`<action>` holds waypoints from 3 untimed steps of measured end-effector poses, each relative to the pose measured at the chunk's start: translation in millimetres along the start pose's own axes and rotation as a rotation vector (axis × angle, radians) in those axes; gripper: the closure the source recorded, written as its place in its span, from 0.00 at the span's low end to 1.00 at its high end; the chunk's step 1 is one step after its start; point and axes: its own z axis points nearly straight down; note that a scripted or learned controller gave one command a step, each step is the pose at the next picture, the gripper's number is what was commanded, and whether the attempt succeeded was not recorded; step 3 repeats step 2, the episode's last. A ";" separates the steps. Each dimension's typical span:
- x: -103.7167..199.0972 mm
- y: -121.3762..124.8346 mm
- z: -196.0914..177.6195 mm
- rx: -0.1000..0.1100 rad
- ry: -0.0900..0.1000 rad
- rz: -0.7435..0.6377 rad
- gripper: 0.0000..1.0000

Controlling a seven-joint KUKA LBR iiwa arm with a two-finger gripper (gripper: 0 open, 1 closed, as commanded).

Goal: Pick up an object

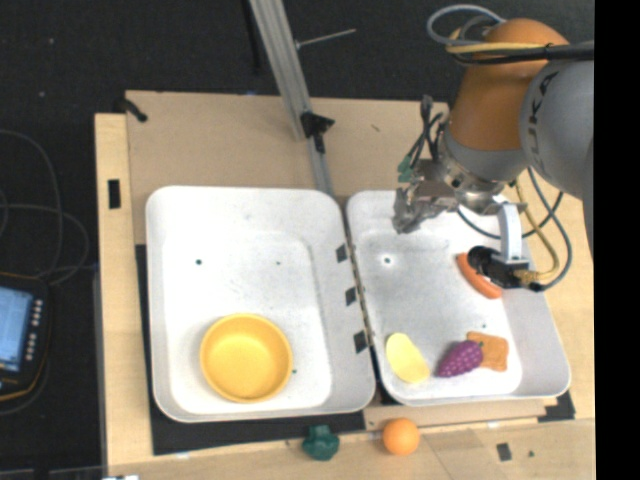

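Hand hovers at right bin's far edge (grapes opposite).

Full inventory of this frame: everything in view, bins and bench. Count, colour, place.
bench: 1, tan, under both bins
left bin: 1, white, left on bench
right bin: 1, white, right on bench
bowl: 1, yellow, left bin, front
oval piece: 1, pale yellow, right bin, front left
grape bunch: 1, purple, right bin, front, beside the chunk
chunk: 1, orange, right bin, front right
curved piece: 1, orange-red, right bin, right side, partly hidden
ball: 1, orange, bench front edge, outside bins
small thing: 1, dark green, left of ball
rail: 1, grey metal, slanting down towards the gap between bins
handheld screen: 1, dark, far left
arm: 1, grey, orange band, from right
pincer: 1, dark grey, over right bin's back left
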 end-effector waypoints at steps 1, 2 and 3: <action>45.0 -25.0 7.0 0.001 -0.001 0.005 1.00; 95.5 -44.1 15.3 0.003 -0.001 0.001 1.00; 95.5 -44.1 15.3 0.003 -0.001 0.001 1.00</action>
